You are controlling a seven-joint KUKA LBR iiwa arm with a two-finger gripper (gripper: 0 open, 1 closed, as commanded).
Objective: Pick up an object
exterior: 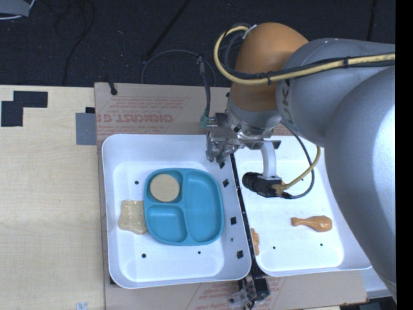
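My gripper (218,152) hangs over the wall between the two bins, near their far ends. In the left bin (122,263) lies a blue divided plate (193,212) with a round tan cookie (164,187) in its far-left compartment. Touching the plate's left edge is a pale yellow piece of food (132,216). The right bin (310,260) holds a tan drumstick (312,223) at mid-right and a small orange piece (255,241) against the dividing wall. The gripper is well above and beyond all of these and nothing is seen in it.
A black part on a cable (261,185) hangs from the wrist over the right bin's far-left area. The big grey arm (348,108) covers the right bin's far-right side. Cardboard (148,112) lies under the bins, with wooden bench (45,205) to the left.
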